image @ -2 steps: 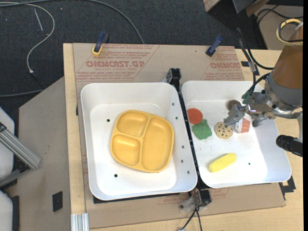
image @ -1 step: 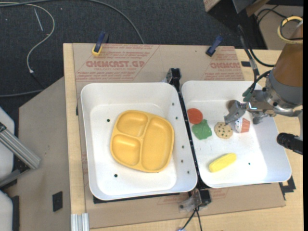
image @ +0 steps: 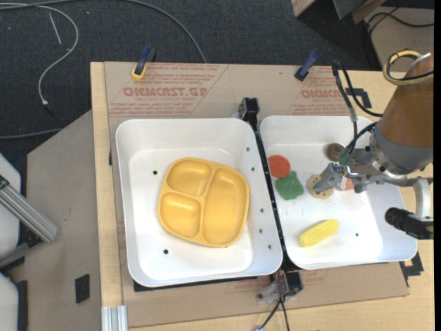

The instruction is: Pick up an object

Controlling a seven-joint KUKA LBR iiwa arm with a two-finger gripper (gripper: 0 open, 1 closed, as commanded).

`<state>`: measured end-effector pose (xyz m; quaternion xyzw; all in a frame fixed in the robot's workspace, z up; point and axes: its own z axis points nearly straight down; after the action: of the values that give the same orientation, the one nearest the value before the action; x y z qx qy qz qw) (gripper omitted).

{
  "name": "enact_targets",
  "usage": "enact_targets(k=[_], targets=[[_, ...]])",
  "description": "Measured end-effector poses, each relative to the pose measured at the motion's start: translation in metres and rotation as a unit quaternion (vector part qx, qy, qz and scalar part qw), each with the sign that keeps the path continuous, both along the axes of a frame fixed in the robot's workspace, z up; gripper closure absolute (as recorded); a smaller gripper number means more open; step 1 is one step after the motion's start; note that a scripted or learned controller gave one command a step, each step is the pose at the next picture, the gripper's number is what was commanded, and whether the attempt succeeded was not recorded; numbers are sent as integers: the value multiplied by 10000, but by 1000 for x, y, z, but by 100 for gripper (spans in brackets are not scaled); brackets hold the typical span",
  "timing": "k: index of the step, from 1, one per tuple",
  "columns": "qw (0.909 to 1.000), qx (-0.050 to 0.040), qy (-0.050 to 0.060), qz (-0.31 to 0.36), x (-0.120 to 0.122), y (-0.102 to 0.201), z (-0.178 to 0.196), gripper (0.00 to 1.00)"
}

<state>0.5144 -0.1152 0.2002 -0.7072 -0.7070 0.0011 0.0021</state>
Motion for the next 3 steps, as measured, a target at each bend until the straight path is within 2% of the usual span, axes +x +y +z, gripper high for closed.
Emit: enact_targets(k=[2,3], targets=[[10000,9,18,-1,4,5,-114,0],[10000,2,-23,-3,6,4,-100,100]])
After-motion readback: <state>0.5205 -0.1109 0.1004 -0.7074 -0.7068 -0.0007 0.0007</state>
